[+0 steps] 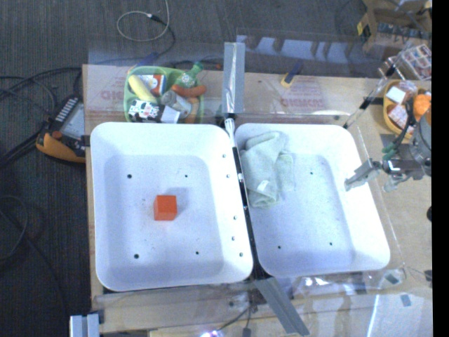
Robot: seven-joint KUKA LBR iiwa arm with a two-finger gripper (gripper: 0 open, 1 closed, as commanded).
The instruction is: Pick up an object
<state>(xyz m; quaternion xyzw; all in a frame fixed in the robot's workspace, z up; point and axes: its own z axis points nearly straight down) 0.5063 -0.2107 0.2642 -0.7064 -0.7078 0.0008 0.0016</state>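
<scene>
A small orange-red cube [165, 207] lies on the floor of the left white bin [112, 153], a little left of its middle. A crumpled pale green cloth [270, 167] rests in the right white bin [351, 251], against its upper left side near the divider. My gripper [370, 172] reaches in from the right edge of the view and sits over the right rim of the right bin, well apart from both the cloth and the cube. Nothing can be seen in its hold.
A green basket [163, 93] of small toys stands behind the left bin. A metal post [233, 76] rises between the bins at the back. Cables and an orange tool [59, 144] lie on the floor at left. Boxes and clutter [403, 97] crowd the back right.
</scene>
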